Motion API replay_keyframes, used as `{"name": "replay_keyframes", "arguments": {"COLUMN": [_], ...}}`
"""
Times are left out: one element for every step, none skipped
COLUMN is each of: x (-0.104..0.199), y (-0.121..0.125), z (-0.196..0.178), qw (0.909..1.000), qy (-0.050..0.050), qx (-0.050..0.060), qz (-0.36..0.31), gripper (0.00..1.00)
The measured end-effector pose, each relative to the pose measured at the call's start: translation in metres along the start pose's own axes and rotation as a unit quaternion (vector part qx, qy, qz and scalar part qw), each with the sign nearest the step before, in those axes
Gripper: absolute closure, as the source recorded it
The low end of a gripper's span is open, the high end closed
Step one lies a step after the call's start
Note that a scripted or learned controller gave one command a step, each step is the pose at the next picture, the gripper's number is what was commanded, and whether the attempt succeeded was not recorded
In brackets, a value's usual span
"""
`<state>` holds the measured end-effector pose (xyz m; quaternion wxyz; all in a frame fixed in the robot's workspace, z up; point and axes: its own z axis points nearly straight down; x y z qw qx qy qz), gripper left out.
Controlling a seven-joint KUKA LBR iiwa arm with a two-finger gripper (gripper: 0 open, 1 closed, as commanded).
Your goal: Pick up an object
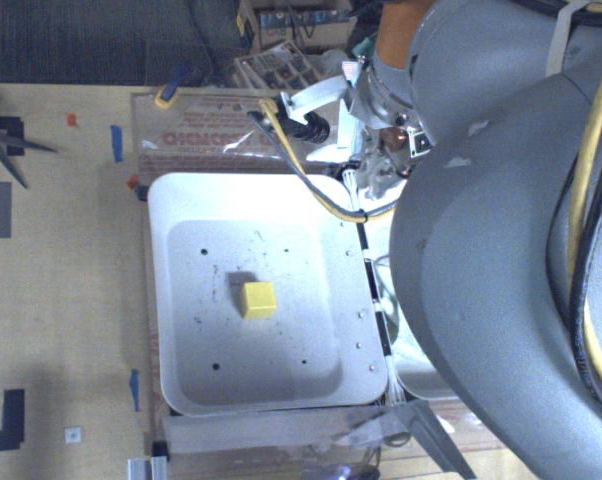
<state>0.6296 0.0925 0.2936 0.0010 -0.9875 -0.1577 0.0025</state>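
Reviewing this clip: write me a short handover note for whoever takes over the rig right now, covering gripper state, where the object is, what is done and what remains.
Gripper: at the upper right corner of the left shallow white bin, above its rim; fingers not readable from this view, nothing seen between them.
Object: small yellow foam cube lies on the floor of the left bin, near its middle, apart from the gripper.
Done: nothing picked up yet.
Left: bring the gripper over the cube, descend, grasp and lift it.
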Motion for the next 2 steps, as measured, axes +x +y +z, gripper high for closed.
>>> {"name": "replay_keyframes", "arguments": {"x": [0.003, -0.014], "y": [-0.08, -0.122], "z": [0.115, 0.174], "qw": [0.9987, 0.9996], "qy": [0.002, 0.019], "qx": [-0.001, -0.007], "qz": [0.05, 0.021], "gripper": [1.0, 1.0]}}
